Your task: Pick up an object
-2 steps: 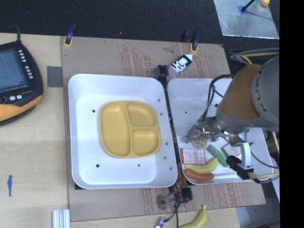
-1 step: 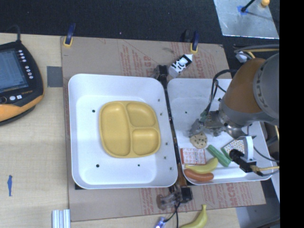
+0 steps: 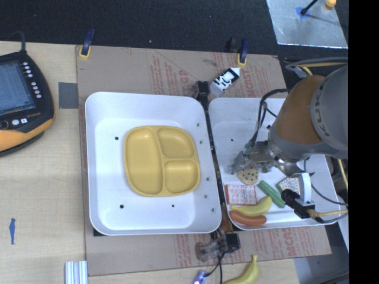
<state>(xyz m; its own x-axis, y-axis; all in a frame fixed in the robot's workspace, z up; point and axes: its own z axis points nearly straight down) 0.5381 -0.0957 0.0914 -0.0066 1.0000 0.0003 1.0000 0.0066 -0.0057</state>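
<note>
arm (image 3: 314, 120): grey, orange band above wrist, enters from right, bent down toward near-left
wrist: tilted low, cables looped around it
gripper (image 3: 251, 161): lowered, pointing left, fingertip state unclear

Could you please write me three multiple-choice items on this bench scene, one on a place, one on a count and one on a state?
1. Where does the yellow divided plate lie?
A. In the left bin
B. In the right bin
C. On the cardboard outside the bins

2. How many compartments does the plate have?
A. Two
B. Three
C. Five

3. How does the banana in the right bin lie?
A. Held up in the air by the gripper
B. Standing upright on one end
C. Flat on the bin floor beside the hot dog

Answers:
1. A, since the plate sits in the middle of the left bin.
2. B, since its ridges divide it into one long section and two smaller ones.
3. C, since it rests on the floor just above the hot dog, apart from the gripper.
</note>
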